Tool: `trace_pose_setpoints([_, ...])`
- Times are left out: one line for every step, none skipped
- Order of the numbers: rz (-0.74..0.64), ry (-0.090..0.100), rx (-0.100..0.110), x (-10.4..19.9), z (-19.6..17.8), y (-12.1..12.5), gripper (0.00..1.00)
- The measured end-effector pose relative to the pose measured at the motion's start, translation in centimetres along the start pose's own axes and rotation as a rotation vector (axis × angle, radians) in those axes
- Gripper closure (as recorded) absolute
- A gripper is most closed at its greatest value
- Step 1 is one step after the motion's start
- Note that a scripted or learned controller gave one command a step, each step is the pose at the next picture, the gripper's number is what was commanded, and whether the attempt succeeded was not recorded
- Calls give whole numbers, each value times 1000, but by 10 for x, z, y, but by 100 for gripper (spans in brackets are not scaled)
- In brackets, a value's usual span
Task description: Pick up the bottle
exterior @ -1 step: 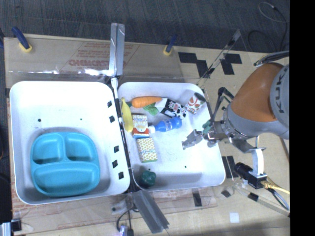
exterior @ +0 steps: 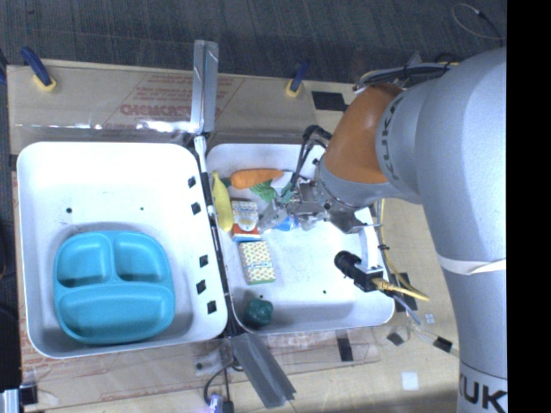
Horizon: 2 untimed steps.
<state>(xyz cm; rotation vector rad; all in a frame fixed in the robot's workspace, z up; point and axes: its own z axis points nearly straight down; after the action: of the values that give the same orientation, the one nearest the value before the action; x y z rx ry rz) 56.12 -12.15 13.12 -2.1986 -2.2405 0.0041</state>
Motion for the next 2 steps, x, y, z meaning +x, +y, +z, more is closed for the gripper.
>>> trace_pose_setpoints([116, 2, 2, -32, 40, 0, 0])
trace_pose_setpoints([111, 3, 4, -30, 31, 0, 100])
